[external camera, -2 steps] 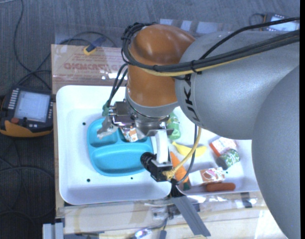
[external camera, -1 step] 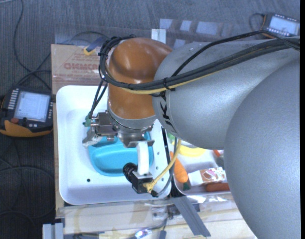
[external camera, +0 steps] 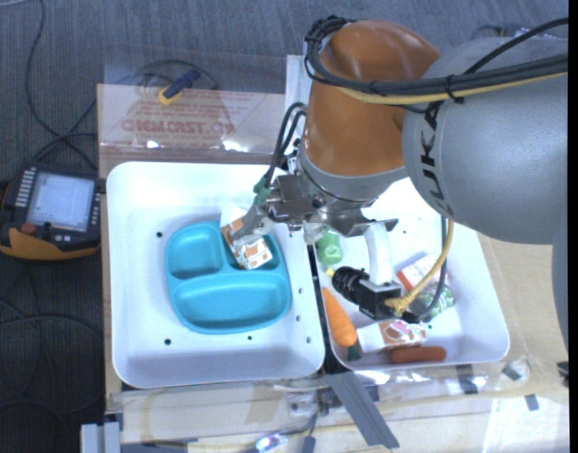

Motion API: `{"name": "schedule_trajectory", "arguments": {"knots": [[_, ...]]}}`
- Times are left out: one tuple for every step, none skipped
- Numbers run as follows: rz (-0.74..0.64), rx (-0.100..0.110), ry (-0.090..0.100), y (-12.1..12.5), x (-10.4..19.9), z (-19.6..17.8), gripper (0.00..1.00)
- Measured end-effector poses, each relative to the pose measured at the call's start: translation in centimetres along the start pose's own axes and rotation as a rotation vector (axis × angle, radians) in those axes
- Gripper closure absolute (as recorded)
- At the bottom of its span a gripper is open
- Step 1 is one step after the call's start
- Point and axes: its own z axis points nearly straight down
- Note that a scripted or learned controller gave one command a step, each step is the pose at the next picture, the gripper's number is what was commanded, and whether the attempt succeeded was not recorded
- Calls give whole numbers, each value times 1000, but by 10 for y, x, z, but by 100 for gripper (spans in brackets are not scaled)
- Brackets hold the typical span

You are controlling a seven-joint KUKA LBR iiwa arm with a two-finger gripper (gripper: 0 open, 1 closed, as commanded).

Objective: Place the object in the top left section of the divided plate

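Observation:
The blue divided plate point(external camera: 223, 300) lies in the left bin point(external camera: 138, 347), with two small sections at its far side and one long section nearer the front. A small white and orange carton point(external camera: 251, 247) sits tilted over the plate's top right section. My gripper point(external camera: 261, 217) hangs directly above the carton, touching or nearly touching its top, and the arm's orange band and grey body loom over the wall between the two bins. The top left section point(external camera: 195, 251) of the plate is bare blue.
The right bin point(external camera: 487, 328) holds a carrot point(external camera: 340, 321), a green piece point(external camera: 329, 250), a white bottle point(external camera: 379, 251), a red and white packet point(external camera: 415, 272), a sausage point(external camera: 417, 354) and another small packet point(external camera: 399, 332). A cardboard sheet point(external camera: 190, 116) lies behind the left bin.

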Motion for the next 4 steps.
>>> {"name": "schedule_trajectory", "arguments": {"knots": [[263,4,1,5,63,36,0],[515,0,-1,-13,104,-55,0],[345,1,-1,-15,79,-34,0],[196,5,0,-14,104,108,0]]}}
